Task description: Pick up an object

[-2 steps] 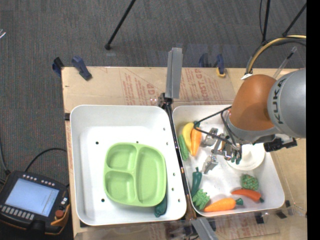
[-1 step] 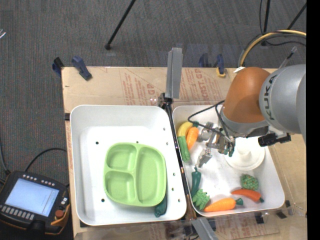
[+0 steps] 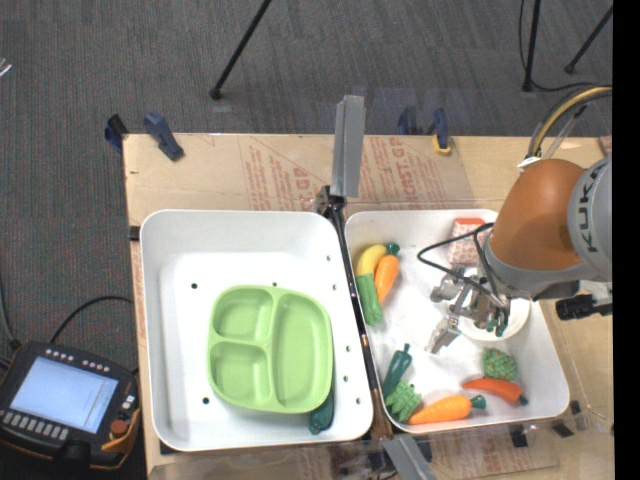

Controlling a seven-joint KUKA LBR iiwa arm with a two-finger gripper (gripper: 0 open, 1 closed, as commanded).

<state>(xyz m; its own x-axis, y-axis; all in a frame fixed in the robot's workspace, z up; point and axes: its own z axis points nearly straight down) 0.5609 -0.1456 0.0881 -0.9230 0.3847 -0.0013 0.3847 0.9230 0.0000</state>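
Picking a target first, I settle on the orange carrot (image 3: 441,409) lying flat near the front wall of the right bin (image 3: 556,368), its green top pointing right. It looks like a moulded plastic toy: light, stiff, smooth and probably a bit slippery, not fragile. I judge the thick middle of its body the best place to take hold, with the fingers closing across its short width, since the tapered tip would likely squirt out. Just left of it, touching or nearly so, sits a leafy green piece (image 3: 404,400), which could crowd one finger. A second carrot-like toy (image 3: 494,389) lies to the right, below a small broccoli (image 3: 501,364).

My claw (image 3: 452,320) hovers above the bare middle of that bin, fingers spread and holding nothing. Farther back lie a yellow and an orange vegetable (image 3: 379,266) against the divider.

Over in the left bin (image 3: 165,318) rests a green divided plate (image 3: 270,348). Both bins sit on the tabletop (image 3: 220,168).
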